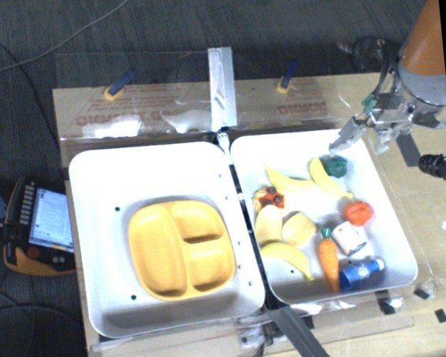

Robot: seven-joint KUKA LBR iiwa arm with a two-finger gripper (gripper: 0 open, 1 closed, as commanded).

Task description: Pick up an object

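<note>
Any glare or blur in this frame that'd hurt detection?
Camera view: even overhead light, soft shadows; the white bins read near blown-out, mild sheen on the yellow tray; toys in the right bin are small and soft-edged; the gripper looks slightly blurred.

Both bins (pixel 97 187) are noted as plain white. A yellow tray (pixel 181 247) is recorded in the left bin. In the right bin, pale yellow bananas (pixel 287 181), an orange carrot (pixel 328 258), an orange-red ball (pixel 358 212), a blue can (pixel 361 272), a white block (pixel 349 238) and a teal piece (pixel 336 166) are observed. The arm (pixel 430 49) is marked grey with orange.
</note>
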